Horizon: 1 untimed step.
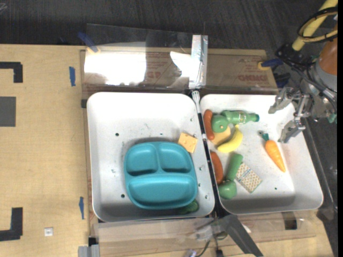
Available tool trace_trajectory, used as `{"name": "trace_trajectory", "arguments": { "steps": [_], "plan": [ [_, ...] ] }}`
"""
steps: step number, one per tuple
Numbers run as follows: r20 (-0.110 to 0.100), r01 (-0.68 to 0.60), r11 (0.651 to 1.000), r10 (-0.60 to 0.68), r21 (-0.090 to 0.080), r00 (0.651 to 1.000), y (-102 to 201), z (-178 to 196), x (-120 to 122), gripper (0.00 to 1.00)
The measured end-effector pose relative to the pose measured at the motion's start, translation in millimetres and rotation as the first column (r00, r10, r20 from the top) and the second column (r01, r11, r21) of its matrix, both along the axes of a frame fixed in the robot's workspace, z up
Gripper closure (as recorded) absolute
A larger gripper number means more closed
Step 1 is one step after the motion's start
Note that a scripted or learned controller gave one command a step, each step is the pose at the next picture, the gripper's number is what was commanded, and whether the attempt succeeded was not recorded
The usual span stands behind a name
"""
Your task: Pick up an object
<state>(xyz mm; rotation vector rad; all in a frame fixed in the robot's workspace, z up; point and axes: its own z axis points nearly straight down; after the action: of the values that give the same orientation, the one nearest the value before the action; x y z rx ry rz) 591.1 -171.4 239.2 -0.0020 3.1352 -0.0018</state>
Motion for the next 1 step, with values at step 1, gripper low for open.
{"name": "trace_trajectory", "arguments": {
  "steps": [1],
  "plan": [
    [-0.015,-0.021,1.000,0.021,0.005,1.000,-42.5,-135.6,-42.8,0.00]
  ]
}}
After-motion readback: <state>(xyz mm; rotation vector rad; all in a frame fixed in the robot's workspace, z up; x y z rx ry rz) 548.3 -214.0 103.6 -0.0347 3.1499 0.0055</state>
